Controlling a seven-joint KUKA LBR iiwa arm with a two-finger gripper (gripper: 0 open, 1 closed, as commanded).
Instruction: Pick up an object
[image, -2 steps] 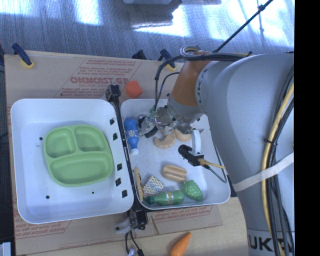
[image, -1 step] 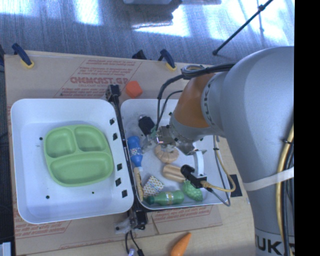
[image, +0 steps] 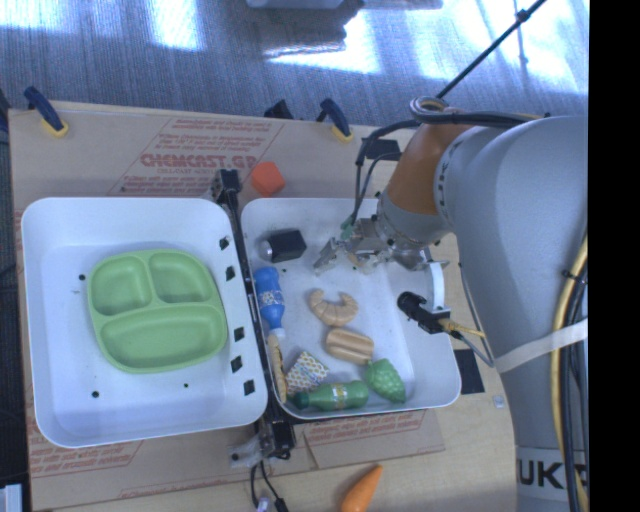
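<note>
Brown cardboard covers the counter (image: 180, 150) under two white bins (image: 50, 230); grey floor behind; tool (image: 335, 252) fingers spread, holding nothing.

One camera sits fixed above the table (image: 150, 150) and looks down at a slant, far enough off to take in both white bins whole. The left bin (image: 50, 330) lies toward the left of the view, the right bin (image: 440, 380) near the middle. The far edge of the table runs across the top, with striped floor (image: 200, 60) beyond it. The grey arm (image: 520, 230) comes in from the right, large and close to the lens.
</note>
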